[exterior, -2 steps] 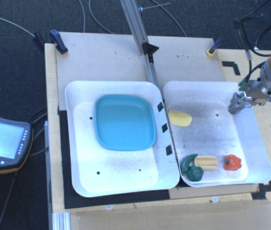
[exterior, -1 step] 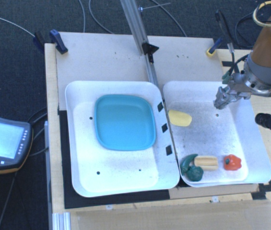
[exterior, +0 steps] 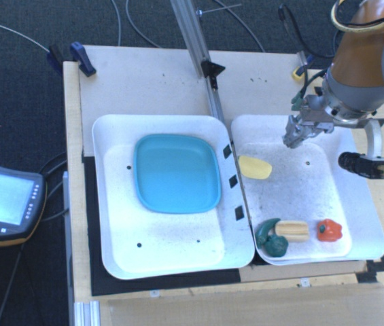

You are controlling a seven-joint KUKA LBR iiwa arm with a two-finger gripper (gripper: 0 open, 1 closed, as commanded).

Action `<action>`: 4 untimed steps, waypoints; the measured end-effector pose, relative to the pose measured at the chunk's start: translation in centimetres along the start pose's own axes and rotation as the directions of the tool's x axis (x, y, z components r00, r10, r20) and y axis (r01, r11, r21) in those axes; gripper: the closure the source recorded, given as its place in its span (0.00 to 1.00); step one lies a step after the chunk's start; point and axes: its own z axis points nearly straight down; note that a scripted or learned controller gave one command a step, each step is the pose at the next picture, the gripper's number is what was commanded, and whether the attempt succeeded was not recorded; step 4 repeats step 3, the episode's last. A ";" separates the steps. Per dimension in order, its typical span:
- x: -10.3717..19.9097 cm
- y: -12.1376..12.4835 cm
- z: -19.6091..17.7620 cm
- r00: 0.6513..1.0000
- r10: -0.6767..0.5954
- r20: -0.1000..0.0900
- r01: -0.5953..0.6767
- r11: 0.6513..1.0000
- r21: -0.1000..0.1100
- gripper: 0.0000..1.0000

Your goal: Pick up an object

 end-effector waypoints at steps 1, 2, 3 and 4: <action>4.8 1.5 0.4 1.000 0.000 0.000 0.000 1.000 0.001 1.00; 10.0 2.4 1.4 1.000 0.000 0.000 0.000 1.000 0.001 1.00; 15.1 2.9 2.2 1.000 0.000 0.000 0.000 1.000 0.002 1.00; 15.1 2.9 2.2 1.000 0.000 0.000 0.000 1.000 0.002 1.00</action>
